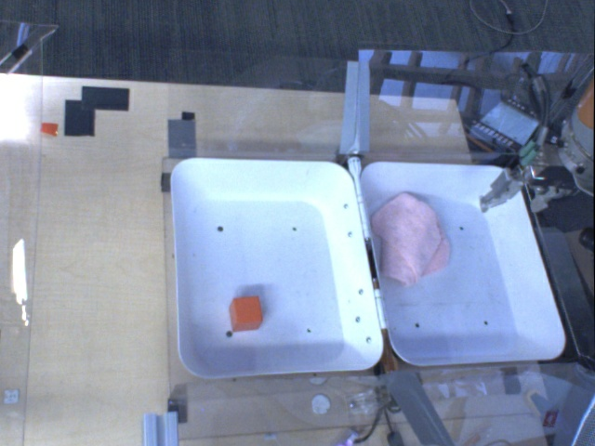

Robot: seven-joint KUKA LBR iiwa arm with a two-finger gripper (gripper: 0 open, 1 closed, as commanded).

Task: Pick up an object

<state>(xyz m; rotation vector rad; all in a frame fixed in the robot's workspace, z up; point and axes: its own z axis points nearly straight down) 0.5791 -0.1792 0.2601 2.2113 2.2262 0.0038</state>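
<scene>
A crumpled pink cloth [409,238] lies in the left half of the right bin [502,342]. A small orange cube [246,313] sits in the near left part of the left bin [279,179]. My gripper [516,191] hangs over the far right corner of the right bin, well to the right of the cloth and apart from it. It is open, with nothing between its fingers. The arm [567,142] comes in from the upper right.
A metal divider post [355,110] stands behind the seam between the two bins. Black markers [93,108] and a small orange tag [48,129] lie on the wooden bench at the far left. Cables and equipment [507,124] crowd the area behind the right bin.
</scene>
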